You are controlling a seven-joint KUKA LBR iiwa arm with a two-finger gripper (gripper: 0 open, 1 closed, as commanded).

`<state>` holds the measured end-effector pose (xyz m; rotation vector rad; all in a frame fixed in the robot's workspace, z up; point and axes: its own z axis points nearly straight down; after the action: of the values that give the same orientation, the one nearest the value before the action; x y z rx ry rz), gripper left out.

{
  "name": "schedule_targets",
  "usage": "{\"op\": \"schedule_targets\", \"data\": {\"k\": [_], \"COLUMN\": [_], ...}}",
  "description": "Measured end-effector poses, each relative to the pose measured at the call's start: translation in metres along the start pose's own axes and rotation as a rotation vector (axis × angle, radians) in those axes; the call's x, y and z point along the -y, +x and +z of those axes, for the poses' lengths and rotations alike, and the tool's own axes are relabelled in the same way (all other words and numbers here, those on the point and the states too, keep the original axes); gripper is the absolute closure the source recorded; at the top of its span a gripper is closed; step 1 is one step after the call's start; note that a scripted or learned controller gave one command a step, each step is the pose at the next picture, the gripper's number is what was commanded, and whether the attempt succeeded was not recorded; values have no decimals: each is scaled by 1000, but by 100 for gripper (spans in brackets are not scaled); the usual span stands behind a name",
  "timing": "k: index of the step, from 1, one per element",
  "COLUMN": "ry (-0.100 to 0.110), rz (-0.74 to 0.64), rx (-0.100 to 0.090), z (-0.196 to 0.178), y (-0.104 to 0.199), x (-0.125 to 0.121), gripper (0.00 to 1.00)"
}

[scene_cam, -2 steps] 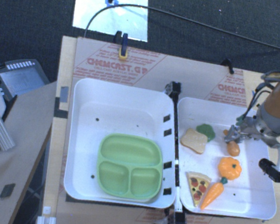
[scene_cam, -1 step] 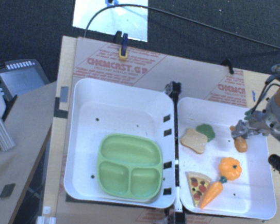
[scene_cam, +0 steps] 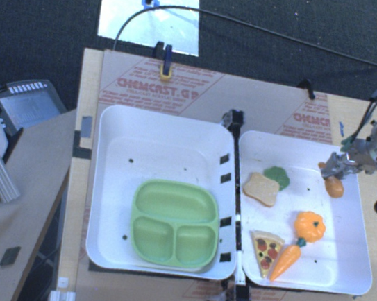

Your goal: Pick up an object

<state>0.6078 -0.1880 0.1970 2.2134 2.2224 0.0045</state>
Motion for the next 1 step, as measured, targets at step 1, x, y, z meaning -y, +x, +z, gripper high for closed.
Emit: {"op": "schedule_targets", "data": {"k": [1], "ry": [-2], "rz": [-1], "rx": [1], "z": [-55], "y": [0], "x": [-2], "gripper": [100]}}
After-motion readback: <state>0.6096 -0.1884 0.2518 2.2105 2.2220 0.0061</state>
